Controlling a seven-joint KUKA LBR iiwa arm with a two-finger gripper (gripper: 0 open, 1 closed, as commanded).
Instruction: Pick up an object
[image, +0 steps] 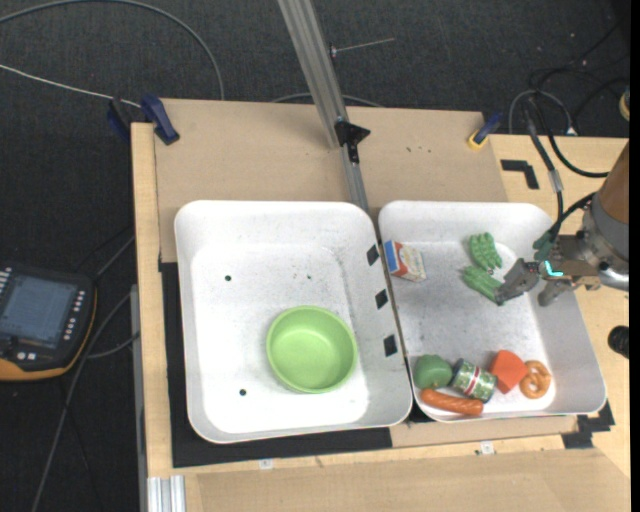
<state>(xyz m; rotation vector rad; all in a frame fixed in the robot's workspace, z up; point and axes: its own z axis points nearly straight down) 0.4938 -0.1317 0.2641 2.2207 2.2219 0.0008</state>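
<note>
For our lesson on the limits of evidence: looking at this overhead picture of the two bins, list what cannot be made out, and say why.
- The arm: cut off by the right edge of the camera view.
- The gripper: too small and blurred to tell whether it touches the green toy.
- The small carton: its print is too small to read.
- The can: label unreadable, and it partly hides the orange sausage.

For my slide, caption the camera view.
Pincer hovering in right bin beside green toy; green bowl in left bin.
</note>
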